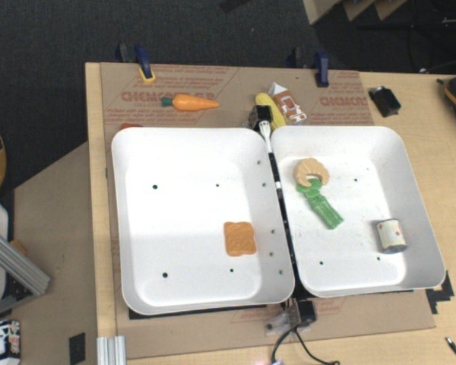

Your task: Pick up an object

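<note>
Now nothing is picked yet, I cannot tell how the tool is, and it must reach the orange sponge [239, 239].

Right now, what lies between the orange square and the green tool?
In the camera view, the bins' adjoining rims lie between the orange square and the green tool.

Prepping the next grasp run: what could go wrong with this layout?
1. The orange slab lies flat on the left bin floor, so the claw may slide over it.
2. The green tool touches the tan piece; grabbing one could drag both.
3. The can lies on its side near the right bin's wall and may roll.
</note>
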`<state>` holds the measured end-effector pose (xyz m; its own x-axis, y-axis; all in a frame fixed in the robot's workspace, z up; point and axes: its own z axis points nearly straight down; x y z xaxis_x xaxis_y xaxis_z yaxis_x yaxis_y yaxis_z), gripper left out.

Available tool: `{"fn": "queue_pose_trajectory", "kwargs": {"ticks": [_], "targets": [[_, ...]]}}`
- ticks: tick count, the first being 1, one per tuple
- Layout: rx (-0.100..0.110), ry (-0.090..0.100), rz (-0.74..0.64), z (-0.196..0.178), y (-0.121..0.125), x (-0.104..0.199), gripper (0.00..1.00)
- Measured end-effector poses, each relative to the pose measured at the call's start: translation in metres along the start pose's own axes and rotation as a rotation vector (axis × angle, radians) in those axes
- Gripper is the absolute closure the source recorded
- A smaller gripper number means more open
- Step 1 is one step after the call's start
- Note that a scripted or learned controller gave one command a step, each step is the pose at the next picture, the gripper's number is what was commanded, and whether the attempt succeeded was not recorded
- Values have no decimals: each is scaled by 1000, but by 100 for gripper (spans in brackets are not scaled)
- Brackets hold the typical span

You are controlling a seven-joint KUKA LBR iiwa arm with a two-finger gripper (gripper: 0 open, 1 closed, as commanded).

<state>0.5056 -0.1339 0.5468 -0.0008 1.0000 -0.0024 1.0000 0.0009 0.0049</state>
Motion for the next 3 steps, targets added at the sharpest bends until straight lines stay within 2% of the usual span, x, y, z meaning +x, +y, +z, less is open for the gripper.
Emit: {"fn": "queue_pose_trajectory", "kwargs": {"ticks": [1,3], "targets": [[11,3,7,50,-28,-48,100],[-5,-3,0,25,-25,-46,100]]}}
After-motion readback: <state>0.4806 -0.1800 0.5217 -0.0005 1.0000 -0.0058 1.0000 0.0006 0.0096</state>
